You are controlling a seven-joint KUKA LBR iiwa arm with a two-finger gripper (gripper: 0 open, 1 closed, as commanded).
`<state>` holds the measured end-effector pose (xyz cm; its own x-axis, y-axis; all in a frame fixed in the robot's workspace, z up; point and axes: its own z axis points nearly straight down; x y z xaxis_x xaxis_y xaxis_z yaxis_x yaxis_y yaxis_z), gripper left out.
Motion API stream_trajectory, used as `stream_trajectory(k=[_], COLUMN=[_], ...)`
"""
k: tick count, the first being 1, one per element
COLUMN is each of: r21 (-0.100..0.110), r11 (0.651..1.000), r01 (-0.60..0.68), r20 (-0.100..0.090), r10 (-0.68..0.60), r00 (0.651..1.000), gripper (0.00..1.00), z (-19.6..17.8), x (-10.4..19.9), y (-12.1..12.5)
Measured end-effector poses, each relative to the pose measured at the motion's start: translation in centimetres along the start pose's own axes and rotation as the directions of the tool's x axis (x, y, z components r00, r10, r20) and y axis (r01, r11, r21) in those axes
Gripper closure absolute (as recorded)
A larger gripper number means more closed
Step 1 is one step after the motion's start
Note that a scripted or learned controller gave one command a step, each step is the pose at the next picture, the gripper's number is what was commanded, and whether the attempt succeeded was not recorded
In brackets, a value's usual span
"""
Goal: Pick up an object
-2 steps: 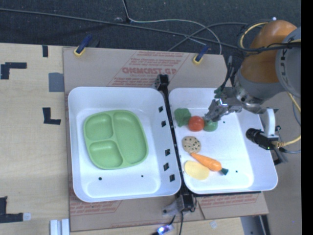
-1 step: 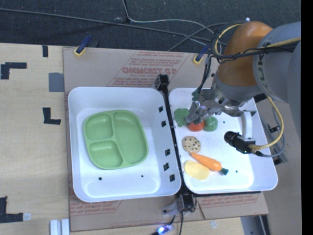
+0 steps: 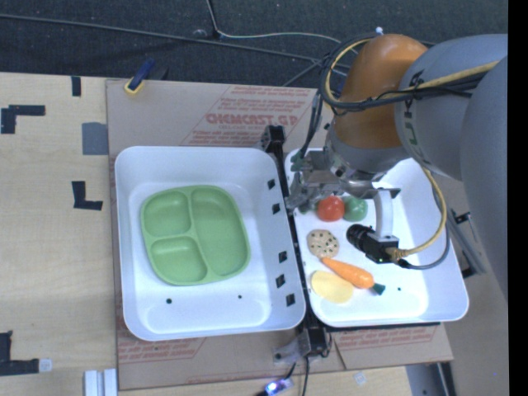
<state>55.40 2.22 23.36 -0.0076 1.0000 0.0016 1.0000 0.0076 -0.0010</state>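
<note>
In the right bin [image 3: 437,299] lie a red tomato [image 3: 330,209], a green ball-like thing [image 3: 356,208], a speckled cookie [image 3: 322,242], an orange carrot [image 3: 351,273] and a pale yellow piece [image 3: 332,287]. My gripper [image 3: 312,185] hangs low over the bin's far left part, just above and left of the tomato. The wrist hides most of its fingers, and nothing shows between them.
The left bin [image 3: 136,167] holds a green divided plate [image 3: 195,233]. A row of black clips runs along the wall between the bins. The big grey arm covers the right bin's far right side. Cables trail over the dark floor behind.
</note>
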Motion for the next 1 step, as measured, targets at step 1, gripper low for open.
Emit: stream_trajectory(k=[1], r21=[0.002], r11=[1.0], r01=[0.0], r20=[0.0], r10=[0.0], r00=[1.0], gripper=[1.0], z=[-0.33], x=[5.66], y=[-1.88])
